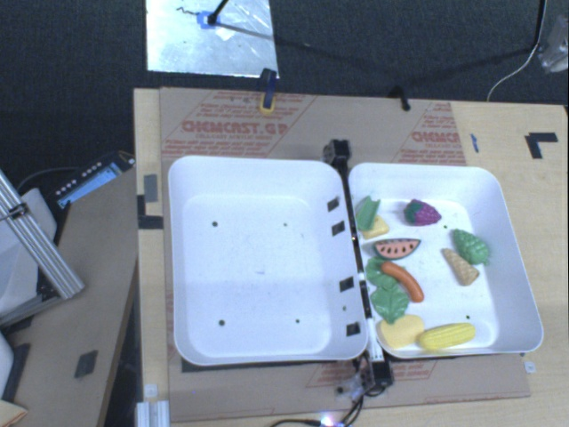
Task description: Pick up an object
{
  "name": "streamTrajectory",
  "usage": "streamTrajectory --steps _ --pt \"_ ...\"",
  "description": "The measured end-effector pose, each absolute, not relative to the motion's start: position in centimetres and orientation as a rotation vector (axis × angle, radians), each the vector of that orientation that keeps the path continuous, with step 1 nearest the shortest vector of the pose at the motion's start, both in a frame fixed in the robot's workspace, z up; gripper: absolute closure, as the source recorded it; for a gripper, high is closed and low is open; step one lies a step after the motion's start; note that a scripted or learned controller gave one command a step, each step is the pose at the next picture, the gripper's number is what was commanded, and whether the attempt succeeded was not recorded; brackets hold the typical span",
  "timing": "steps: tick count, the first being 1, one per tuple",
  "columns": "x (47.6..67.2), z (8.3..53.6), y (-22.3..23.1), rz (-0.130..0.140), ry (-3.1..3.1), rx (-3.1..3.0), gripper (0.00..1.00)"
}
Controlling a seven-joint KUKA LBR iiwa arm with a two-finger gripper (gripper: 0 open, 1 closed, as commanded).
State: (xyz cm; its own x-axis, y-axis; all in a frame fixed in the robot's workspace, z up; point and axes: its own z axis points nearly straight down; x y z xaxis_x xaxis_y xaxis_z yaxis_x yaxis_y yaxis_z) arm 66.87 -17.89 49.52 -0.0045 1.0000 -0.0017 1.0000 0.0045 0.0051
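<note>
The right white bin (511, 238) holds several toy foods. A purple grape bunch (423, 212) lies near its back. A watermelon slice (396, 248) sits in the middle, with an orange sausage (403, 279) just in front of it. A green broccoli piece (470, 245) and a tan cone (460, 267) lie toward the right. A yellow corn cob (446, 335) and a pale yellow piece (401, 331) rest at the front. Green leafy pieces (388, 302) and a leafy yellow piece (368, 216) hug the left wall.
The left white bin (258, 261) sits beside the right one, joined by a black divider with clips (348, 238). Both rest on a cardboard sheet (240, 123) over the bench. A shiny metal plate (211, 23) lies on the dark floor behind. Aluminium framing (40, 252) stands at the left.
</note>
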Motion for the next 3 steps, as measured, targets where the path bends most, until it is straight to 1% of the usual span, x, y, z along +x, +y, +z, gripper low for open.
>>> streamTrajectory --steps 1,2,3 --pt "66.8 48.4 -20.8 -0.001 2.219 2.220 1.00" --pt "66.8 51.1 -20.4 0.003 2.222 2.214 1.00" --pt "66.9 53.7 -18.0 0.004 2.224 2.212 1.00"
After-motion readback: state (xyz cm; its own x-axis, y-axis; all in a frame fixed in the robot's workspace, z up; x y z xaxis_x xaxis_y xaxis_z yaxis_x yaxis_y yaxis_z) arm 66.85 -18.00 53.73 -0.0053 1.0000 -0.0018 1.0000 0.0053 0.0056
